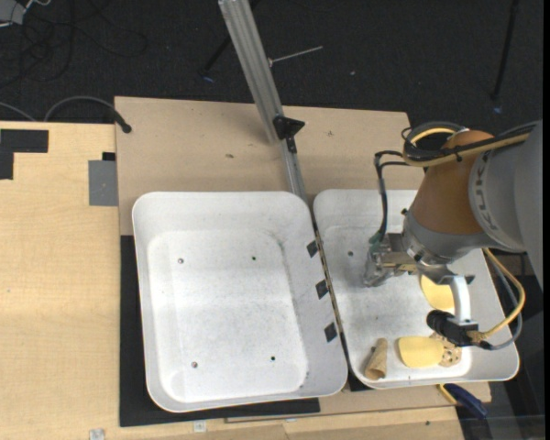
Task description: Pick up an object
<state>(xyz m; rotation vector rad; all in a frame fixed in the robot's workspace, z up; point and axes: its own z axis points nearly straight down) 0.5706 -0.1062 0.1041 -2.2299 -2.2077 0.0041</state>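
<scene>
Over the right bin [348, 236], the arm [467, 200] reaches in from the right and its gripper [382, 269] hangs low above the bin floor; whether it is parted or closed cannot be told. Near the bin's front edge lie a tan cone-like piece [377, 359], a yellow wedge [419, 352] beside it, and another yellow object [437, 291] close under the wrist.
</scene>
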